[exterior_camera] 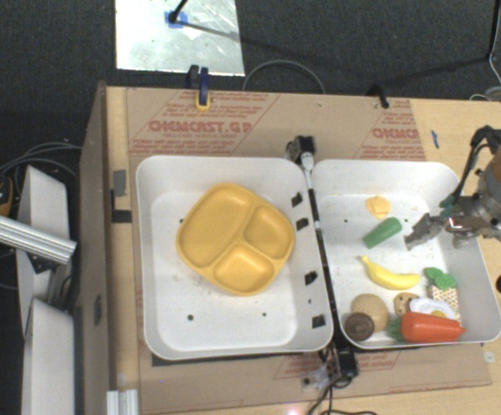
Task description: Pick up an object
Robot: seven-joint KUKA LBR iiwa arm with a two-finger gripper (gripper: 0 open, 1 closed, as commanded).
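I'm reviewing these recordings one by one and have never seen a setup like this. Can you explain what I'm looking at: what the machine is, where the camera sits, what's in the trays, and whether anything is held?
This is one camera fixed above a bench, looking down at a slant. The machine is a robot arm reaching in from the picture's right; its gripper is the two-finger hand at its end, hovering over the right bin. I cannot tell whether it is open or shut, and nothing shows between its fingers.

Two shallow white bins sit side by side. The left bin holds a yellow divided plate. The right bin holds toy food: a small yellow piece, a green piece, a banana, a carrot and some more items at the near edge.
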